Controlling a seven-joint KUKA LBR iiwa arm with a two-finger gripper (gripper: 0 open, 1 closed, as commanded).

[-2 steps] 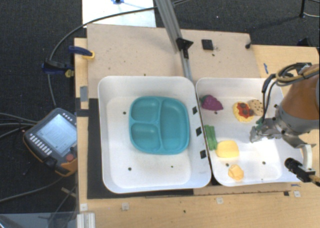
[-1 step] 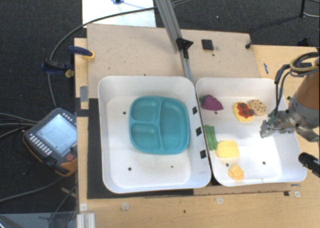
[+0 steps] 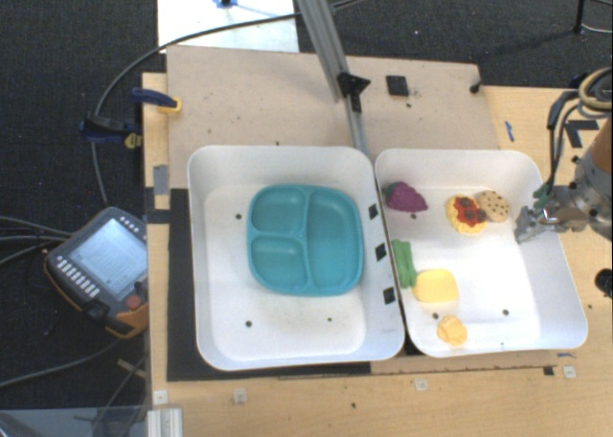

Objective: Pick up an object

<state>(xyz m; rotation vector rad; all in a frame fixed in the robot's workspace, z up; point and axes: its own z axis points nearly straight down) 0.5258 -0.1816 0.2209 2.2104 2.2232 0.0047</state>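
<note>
The right bin (image 3: 560,303) holds several toy foods. A purple piece (image 3: 406,197) lies at its back left. A round pizza-like piece (image 3: 466,215) touches a speckled cookie (image 3: 493,204) near the back middle. A green piece (image 3: 403,263) lies along the left wall, beside a yellow block (image 3: 435,286). A small orange-yellow piece (image 3: 452,331) sits near the front. My gripper (image 3: 534,222) hangs over the bin's right rim, a little to the right of the cookie and apart from it. Nothing shows in its grasp.
The left bin (image 3: 213,263) holds a teal divided plate (image 3: 306,240). A slanted metal pole (image 3: 321,13) ends at the back between the bins. A teach pendant (image 3: 96,272) and cables lie on the floor to the left. A blue and yellow clamp (image 3: 153,100) grips the bench's left edge.
</note>
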